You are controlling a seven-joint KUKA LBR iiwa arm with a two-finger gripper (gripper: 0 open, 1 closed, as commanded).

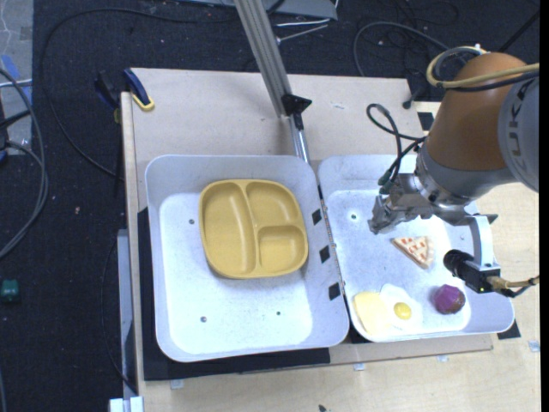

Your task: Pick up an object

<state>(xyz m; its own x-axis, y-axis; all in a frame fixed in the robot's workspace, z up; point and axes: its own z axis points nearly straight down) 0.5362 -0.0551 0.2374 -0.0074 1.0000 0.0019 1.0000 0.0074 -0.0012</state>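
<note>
A smooth, mustard-yellow plastic plate with three rounded compartments (254, 228) lies in the left shallow white bin (176, 316), toward its upper middle, with bare speckled floor around it on every side. The right shallow white bin (343, 178) sits just beside it, their inner rims meeting along a line of small black clips at the centre of the frame. Both rest on a pale wooden table (206, 114).

In the right bin three small things lie in the lower half: a flat triangular toy pizza slice, orange with red dots (414, 250); a flat toy fried egg, pale white with a round yellow yolk (388, 310), near the bottom rim; and a small, rounded, purple toy piece (449, 299) near the lower right rim. The upper part of this bin's floor is open.

The grey arm's dark pincer (383, 216) hangs over the middle of the right bin, right of frame centre. Whether its tips are apart or together cannot be told; nothing shows between them. The pizza slice lies just below and right of the pincer, near it; the egg and purple piece lie farther down.
</note>
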